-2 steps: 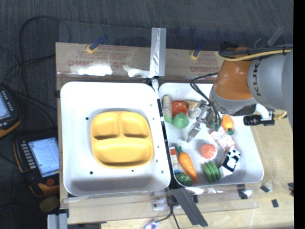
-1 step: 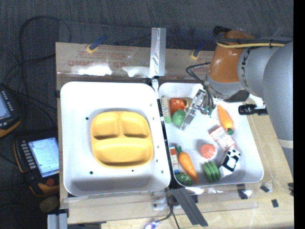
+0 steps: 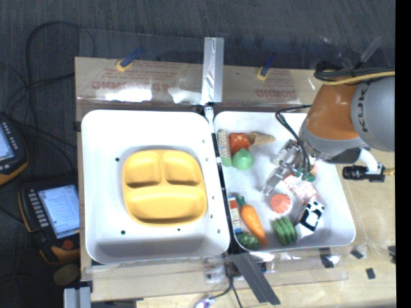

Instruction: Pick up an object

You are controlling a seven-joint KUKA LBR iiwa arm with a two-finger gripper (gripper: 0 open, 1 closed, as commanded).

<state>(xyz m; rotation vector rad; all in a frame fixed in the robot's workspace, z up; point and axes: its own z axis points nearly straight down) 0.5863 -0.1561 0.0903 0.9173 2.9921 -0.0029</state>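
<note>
The right bin point(image 3: 334, 172) holds several toy foods. A red tomato point(image 3: 239, 141), a green ball point(image 3: 243, 160) and a cone point(image 3: 261, 138) lie at its far left. An orange carrot point(image 3: 252, 219), a green ridged piece point(image 3: 284, 230), a pinkish-orange round piece point(image 3: 280, 203), a white-and-red packet point(image 3: 299, 187) and a black-and-white item point(image 3: 311, 215) lie nearer the front. My gripper point(image 3: 277, 167) hangs low over the bin's middle, just above the round piece and right of the green ball. Its fingers are spread open with nothing between them.
The left bin point(image 3: 103, 140) holds a yellow divided plate point(image 3: 164, 185). A raised rim between the bins runs just left of the toys. The arm's orange band point(image 3: 334, 111) and a cable point(image 3: 289, 124) hang over the right bin's far corner.
</note>
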